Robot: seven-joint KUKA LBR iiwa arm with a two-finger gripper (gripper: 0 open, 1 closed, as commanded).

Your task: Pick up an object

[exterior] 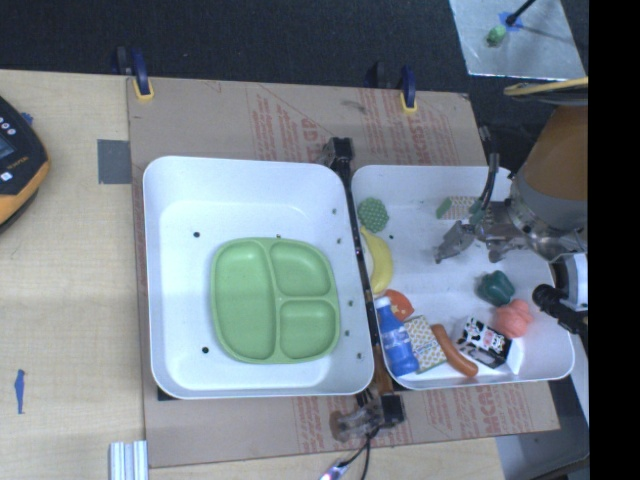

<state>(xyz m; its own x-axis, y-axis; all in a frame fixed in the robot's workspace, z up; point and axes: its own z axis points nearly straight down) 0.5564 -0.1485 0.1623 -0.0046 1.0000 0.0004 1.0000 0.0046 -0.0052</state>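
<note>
My gripper (472,249) hangs over the right-hand part of the right bin (420,182), its two grey fingers (449,245) spread open over bare white floor with nothing between them. A dark green object (495,288) lies just below and to the right of it, and a salmon-pink lump (513,318) lies further down. A small green piece (443,208) and a tan patch (463,206) lie just above it. Along the bin's left side are a green round textured item (373,212), a banana (379,259), an orange item (399,303) and a blue bottle (395,340).
The left bin (170,188) holds a light green divided plate (275,300). At the right bin's front lie a patterned pouch (424,344), a sausage (456,352) and a black-and-white item (487,341). A yellow-black device (15,163) sits at the bench's left edge.
</note>
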